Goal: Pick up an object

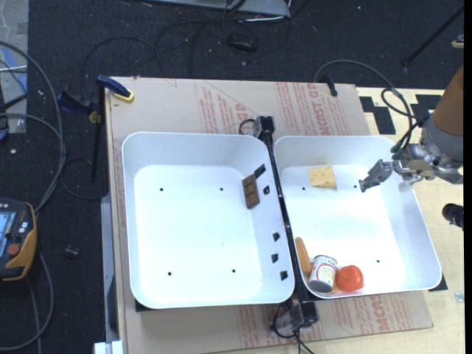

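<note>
Camera view, looking down: two shallow white bins side by side on a cardboard-topped worktop (221, 98). The right bin (413, 220) holds four things — one pale yellow wedge of cheese-like foam or plastic (321, 176) near its far wall, one orange carrot-shaped stick (302, 253), one small tin can with a printed label (321, 271) and one red round tomato-like ball (350, 277), the last three crowded in the near left corner, touching or nearly so. The left bin (147, 220) holds one brown chocolate-bar-like slab (251, 192) by its right wall.

The gripper (375, 175) hangs over the right bin's far right part, well apart from the corner cluster and nearer the wedge; its fingers are too blurred and foreshortened to read, so I cannot tell their state, and nothing shows between them.

Likely best pick — the wedge: alone, probably light and a bit soft, flat sides to pinch across. The ball looks smooth and could roll; the can is rigid but lying tilted and hemmed in.
</note>
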Controlling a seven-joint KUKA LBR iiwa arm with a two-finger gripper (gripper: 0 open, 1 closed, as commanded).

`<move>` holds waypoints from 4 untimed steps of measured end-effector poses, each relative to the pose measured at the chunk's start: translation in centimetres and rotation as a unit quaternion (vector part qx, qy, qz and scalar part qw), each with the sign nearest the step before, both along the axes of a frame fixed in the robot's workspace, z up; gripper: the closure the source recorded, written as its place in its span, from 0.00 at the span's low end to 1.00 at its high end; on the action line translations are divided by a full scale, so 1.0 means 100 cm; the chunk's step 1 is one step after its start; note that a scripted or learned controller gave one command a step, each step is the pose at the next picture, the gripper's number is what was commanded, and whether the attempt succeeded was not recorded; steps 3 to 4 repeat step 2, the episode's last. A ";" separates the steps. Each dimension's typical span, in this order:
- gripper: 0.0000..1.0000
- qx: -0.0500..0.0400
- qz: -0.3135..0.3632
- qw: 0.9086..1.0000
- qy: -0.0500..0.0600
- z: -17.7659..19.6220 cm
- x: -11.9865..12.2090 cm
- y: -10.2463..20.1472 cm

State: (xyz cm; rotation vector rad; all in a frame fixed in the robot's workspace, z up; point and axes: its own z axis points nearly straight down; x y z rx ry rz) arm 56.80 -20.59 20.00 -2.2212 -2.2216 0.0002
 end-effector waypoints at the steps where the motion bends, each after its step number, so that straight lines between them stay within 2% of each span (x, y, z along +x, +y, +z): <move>1: 0.00 0.000 0.001 1.000 -0.001 0.053 -0.022 0.032; 2: 0.00 0.000 0.000 1.000 0.001 0.014 0.064 0.004; 4: 0.00 0.000 0.000 1.000 0.001 0.014 0.064 0.004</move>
